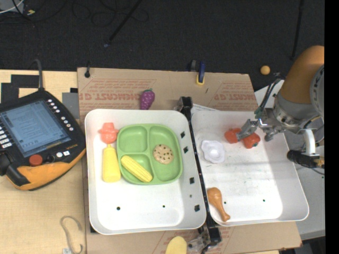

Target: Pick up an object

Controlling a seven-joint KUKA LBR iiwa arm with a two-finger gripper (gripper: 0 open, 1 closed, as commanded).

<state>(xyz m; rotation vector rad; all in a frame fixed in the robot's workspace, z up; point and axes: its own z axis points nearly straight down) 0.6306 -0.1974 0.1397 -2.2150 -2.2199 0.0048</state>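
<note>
Camera view, near edge first: yellow lump (176, 244) on the worktop (37, 216) just below the bins, metal hook (72, 232) at lower left. Right bin (275, 194) holds a drumstick (217, 203) at its near left corner, a white cup (213, 151) by its left wall, and farther in a red tomato (232, 136) with a second red piece (252, 140) just beside it. Gripper (249, 131) sits low over these two red things, tilted, coming in from the right; the jaws look a little apart and straddle the gap between the reds, touching or nearly touching them, but nothing is clearly clamped, so cannot tell if they grip. Left bin (137, 205) holds a green plate (149, 153) with corn (136, 169) and a cookie (163, 153) in it, a yellow bottle (110, 163) and a pink toy (108, 133) just left of the plate. Orange pendant (37, 136) lies well left of the bins. Purple grapes (146, 99) lie on cardboard (116, 89) behind the left bin.
</note>
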